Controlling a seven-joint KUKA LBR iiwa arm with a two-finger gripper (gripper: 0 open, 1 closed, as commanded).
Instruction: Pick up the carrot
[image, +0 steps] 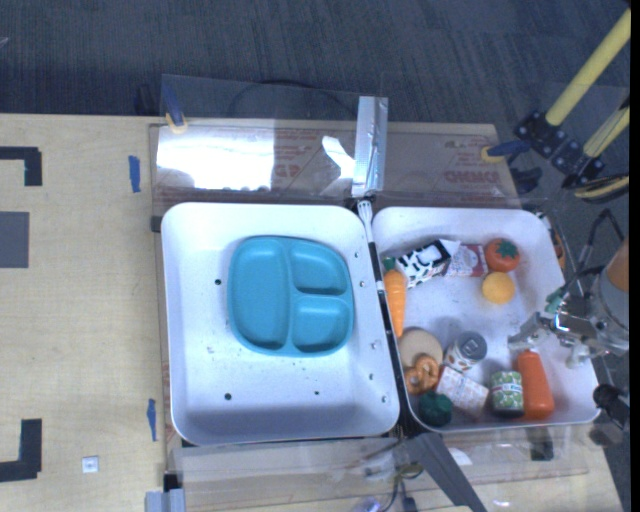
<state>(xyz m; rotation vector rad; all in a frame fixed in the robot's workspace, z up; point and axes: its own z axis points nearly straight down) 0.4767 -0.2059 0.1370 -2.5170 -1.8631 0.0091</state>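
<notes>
While the carrot (396, 301) lies lengthwise against the left wall of the right bin (545, 232), at centre frame, the gripper (563, 325) hangs over that bin's right side, well apart from it; whether its claw is wide or narrow cannot be told from this slant. A clean pick would likely mean crossing the bin leftward and closing across the carrot's narrow width, not along its length. Room is tight: the bin wall presses on one side, a black-and-white carton (424, 259) sits just beside its upper end, and a round cookie-like piece (422, 346) lies near its lower end. The most open side is to the carrot's right. An orange bottle (536, 385), lower right and nearer the gripper, could be mistaken for it. At left, the other bin (190, 300) holds a blue divided plate (292, 294).
</notes>
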